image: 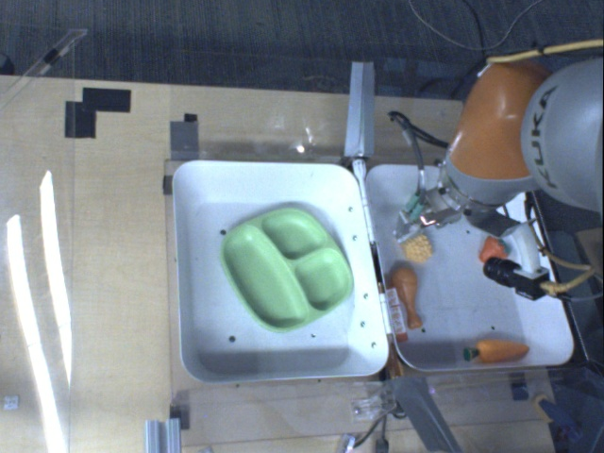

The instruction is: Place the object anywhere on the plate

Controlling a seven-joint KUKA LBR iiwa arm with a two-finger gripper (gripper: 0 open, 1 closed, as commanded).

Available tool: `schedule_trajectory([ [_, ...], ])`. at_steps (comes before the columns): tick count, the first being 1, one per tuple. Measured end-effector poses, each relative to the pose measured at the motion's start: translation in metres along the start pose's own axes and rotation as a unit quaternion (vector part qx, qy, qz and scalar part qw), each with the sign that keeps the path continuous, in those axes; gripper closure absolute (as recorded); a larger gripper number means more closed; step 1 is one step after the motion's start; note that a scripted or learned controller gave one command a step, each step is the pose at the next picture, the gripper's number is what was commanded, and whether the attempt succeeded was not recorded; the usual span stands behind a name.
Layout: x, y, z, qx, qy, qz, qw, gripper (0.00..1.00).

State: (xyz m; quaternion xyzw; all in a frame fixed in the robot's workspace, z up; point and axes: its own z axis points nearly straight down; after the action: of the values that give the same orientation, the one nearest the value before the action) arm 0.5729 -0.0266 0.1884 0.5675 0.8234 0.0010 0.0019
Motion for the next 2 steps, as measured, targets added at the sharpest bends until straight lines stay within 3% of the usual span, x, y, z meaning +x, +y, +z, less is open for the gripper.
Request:
schedule_trajectory([
  [1,0.078,0.015,-0.031,-0.002,0.0,-0.016,0.9999,1.0],
  [2,-0.026,-0.008,-0.009,-0.001,0.0,0.104,0.9945,1.0],
])
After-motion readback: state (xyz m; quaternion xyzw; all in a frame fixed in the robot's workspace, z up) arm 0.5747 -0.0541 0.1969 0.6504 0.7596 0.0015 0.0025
